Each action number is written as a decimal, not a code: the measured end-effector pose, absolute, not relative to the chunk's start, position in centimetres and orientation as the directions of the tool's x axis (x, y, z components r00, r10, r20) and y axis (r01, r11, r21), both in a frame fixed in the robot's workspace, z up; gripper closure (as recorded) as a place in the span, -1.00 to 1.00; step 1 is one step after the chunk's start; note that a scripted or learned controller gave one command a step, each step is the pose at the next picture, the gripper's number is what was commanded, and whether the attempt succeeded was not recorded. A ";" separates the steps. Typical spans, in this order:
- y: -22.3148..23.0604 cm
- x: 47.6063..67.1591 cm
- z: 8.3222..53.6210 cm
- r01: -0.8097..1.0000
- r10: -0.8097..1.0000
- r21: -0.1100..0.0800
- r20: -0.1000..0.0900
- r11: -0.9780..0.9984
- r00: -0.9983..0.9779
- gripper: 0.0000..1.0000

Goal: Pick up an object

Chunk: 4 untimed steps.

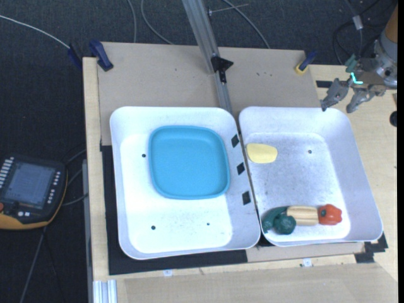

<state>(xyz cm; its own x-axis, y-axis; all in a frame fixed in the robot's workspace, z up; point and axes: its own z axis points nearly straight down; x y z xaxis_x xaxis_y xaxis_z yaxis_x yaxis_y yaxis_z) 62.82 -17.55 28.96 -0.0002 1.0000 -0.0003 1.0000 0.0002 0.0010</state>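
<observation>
Yellow object (261,153) lies at the left wall of the right bin (353,150), well apart from the gripper (343,100), which hovers empty over that bin's far right corner, fingers spread apart.

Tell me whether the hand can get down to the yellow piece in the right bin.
Probably yes. The hand is open above the right bin's far corner, and the yellow piece lies alone with nothing over it.
</observation>
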 end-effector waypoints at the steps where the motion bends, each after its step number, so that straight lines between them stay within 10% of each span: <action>1: -17.6 62.8 29.0 1.000 1.000 0.001 0.000 0.000 0.000 -1.00; 4: -17.8 62.9 14.2 1.000 1.000 -0.003 0.001 0.000 0.000 -1.00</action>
